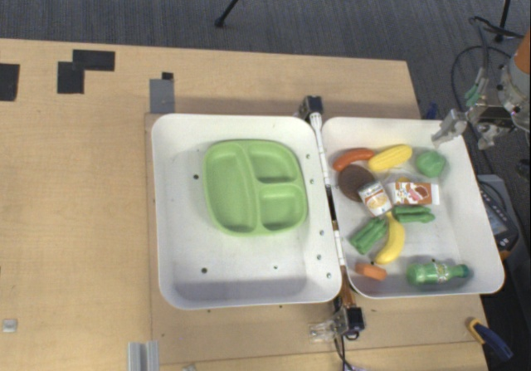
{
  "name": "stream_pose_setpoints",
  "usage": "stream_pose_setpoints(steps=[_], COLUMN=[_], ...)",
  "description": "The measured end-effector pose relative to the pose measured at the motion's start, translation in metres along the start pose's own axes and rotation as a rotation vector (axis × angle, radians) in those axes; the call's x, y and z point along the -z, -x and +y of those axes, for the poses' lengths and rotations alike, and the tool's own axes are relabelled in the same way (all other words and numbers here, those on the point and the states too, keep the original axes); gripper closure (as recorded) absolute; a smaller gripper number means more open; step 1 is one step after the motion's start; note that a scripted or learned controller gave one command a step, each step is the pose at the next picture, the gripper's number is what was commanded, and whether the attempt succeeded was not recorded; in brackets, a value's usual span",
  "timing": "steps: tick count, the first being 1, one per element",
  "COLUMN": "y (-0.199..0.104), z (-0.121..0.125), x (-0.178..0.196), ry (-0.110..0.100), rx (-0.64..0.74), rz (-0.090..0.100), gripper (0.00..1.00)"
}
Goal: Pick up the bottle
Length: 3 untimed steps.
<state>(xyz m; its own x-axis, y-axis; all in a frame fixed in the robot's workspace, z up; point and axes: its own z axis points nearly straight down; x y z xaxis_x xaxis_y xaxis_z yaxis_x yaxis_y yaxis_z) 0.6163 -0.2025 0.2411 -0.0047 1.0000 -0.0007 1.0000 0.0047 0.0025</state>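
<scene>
Bottle point(437, 273) lies in the right bin's point(489, 236) near corner beside a banana point(392, 243); finger state unclear.

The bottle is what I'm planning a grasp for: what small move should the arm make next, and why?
Probably swing the tool toward the near end of the right bin until it is above the green bottle. The tool sits at the bin's far right corner, well apart from the bottle, which lies on its side along the near wall, with the yellow banana to its left.
</scene>
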Motion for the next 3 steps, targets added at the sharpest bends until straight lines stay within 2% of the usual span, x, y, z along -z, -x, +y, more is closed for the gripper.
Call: stream_pose_setpoints(steps=[1,2,3], y=[-0.001,-0.087,0.004], z=[0.001,-0.048,-0.101], x=[0.011,0.039,0.145], ry=[0.004,0.001,0.004], rx=[0.005,0.116,0.447], rz=[-0.001,0.000,-0.004], gripper=[1.00,1.00,1.00])
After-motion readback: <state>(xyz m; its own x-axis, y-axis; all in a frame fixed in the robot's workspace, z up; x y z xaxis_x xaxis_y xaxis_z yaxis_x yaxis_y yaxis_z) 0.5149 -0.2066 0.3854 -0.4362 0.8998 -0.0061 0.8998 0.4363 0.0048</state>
